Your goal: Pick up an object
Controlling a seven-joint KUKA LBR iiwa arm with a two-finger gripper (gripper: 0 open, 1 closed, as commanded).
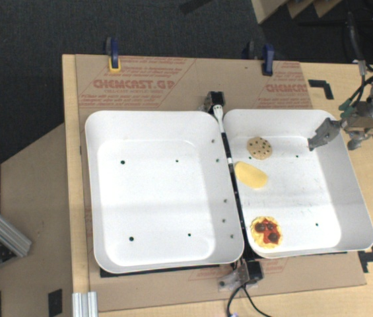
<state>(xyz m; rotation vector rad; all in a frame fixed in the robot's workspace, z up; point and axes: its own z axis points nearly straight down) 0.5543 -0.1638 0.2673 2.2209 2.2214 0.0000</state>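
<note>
Three toy foods lie in the right bin (pixel 344 197). A round chocolate-chip cookie (pixel 259 148) sits towards the back, a yellow lemon-shaped piece (pixel 251 176) lies just in front of it near the divider, and a small pizza-like disc with red topping (pixel 267 232) rests by the front rim. My gripper (pixel 339 137) hangs over the bin's back right corner, well to the right of the cookie. It is open, its fingers (pixel 322 135) spread apart with nothing between them.
The left bin (pixel 100 177) stands beside the right one, the two meeting at a dark divider strip (pixel 228 170). Both rest on a cardboard-covered board (pixel 193 78) held by two clamps at the back. Cables lie at the front centre.
</note>
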